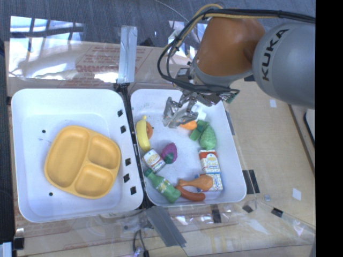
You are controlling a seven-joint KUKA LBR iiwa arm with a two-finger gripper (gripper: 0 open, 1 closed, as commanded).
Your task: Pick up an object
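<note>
- While the gripper [179, 114] hangs low in the right bin [236, 162], fingers apart and holding nothing, the carrot [188, 125] lies just beneath.
- Crowding risk: the green vegetable [208, 137] beside it could get nudged, spoiling the grasp.

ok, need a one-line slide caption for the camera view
KUKA arm's gripper hovers over the right bin of toy food; yellow divided plate sits in the left bin.

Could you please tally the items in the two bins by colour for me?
Yellow: 2, the divided plate and the banana
Green: 3, pieces and a bottle
Orange: 2
Purple: 1
White-labelled: 2
Total: 10
</note>
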